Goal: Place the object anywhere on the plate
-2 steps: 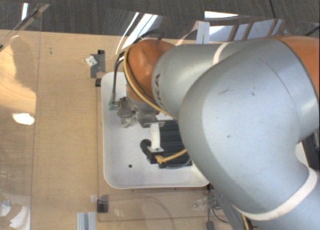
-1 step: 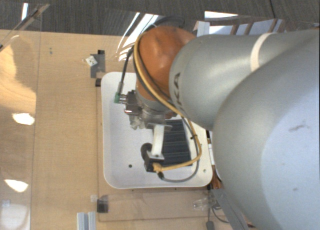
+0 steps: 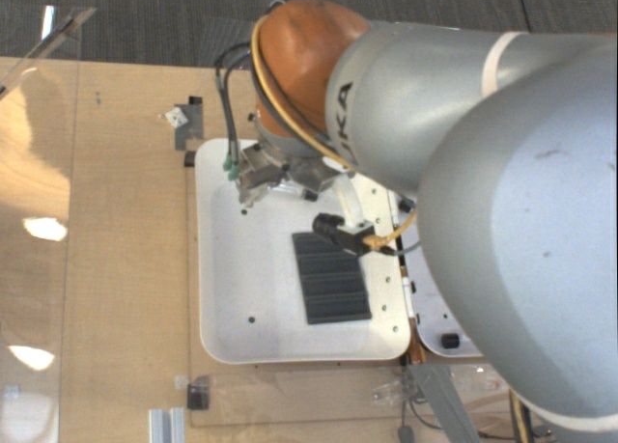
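a dark ribbed slab [image 3: 331,279] lay flat in a white bin [image 3: 227,277], toward its right side. it looked stiff, light and thin, likely best pinched across its long edges. the gripper [image 3: 253,179] hung apart from it near the bin's far edge; whether it was open, an onlooker could not tell.

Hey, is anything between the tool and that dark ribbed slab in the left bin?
Nothing visible does. Only bare floor of the left bin lies between the tool and the dark ribbed slab.

right bin [image 3: 431,318]: mostly hidden by arm [image 3: 502,190] | arm: cut off right
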Action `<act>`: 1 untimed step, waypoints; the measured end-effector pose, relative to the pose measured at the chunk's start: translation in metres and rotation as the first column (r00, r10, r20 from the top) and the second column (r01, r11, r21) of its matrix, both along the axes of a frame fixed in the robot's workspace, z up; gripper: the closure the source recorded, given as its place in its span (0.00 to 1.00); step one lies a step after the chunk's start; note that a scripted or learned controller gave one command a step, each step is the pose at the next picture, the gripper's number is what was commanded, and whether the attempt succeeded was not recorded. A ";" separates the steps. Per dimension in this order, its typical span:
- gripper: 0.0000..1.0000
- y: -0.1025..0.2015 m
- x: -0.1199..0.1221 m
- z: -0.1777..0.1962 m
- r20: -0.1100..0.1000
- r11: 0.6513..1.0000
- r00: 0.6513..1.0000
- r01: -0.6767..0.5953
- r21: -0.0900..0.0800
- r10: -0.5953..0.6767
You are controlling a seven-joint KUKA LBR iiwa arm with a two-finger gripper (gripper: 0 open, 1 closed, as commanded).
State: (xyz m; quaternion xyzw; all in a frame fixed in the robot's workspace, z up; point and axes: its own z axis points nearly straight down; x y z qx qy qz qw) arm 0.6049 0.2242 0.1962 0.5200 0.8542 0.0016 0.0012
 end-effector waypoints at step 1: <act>1.00 -0.010 -0.044 -0.104 0.009 0.993 0.993 0.119 0.007 -0.119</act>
